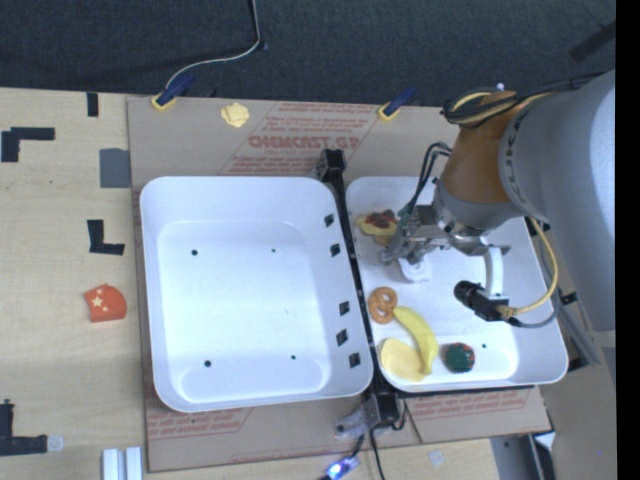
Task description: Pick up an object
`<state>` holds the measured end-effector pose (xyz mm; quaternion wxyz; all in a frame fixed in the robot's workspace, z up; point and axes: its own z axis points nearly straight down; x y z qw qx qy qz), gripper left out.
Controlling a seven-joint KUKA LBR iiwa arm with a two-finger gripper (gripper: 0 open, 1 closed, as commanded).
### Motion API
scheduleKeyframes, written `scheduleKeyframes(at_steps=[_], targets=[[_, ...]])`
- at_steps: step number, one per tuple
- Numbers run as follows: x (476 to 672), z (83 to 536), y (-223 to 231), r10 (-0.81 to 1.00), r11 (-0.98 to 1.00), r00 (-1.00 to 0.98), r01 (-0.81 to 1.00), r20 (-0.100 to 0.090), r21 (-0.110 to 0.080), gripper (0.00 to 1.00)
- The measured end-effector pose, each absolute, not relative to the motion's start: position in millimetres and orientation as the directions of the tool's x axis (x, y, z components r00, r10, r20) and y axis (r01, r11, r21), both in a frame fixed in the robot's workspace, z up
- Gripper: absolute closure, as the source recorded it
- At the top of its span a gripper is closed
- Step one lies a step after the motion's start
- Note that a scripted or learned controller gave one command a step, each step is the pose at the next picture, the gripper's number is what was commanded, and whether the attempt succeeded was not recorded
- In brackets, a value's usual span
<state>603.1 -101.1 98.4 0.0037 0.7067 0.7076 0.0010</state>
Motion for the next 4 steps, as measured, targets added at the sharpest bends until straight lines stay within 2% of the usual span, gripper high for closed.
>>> scheduleKeyframes(at_steps=[1,2,3,4], targets=[[609.9,102.2,-107.2,1.0,0.002,-0.002,1.0,0.001,0.001,1.0],[595.1,96.6,-124.0,1.0,0.002,-0.002,1.0,-0.002,0.008,1.0],[597.0,89.9,-108.3,1.0,0.0,0.0,1.0,-0.008,0.012,1.0],[617.4,146.5,-110.0,1.0,0.002,-0.001,1.0,-0.001,0.005,1.0]])
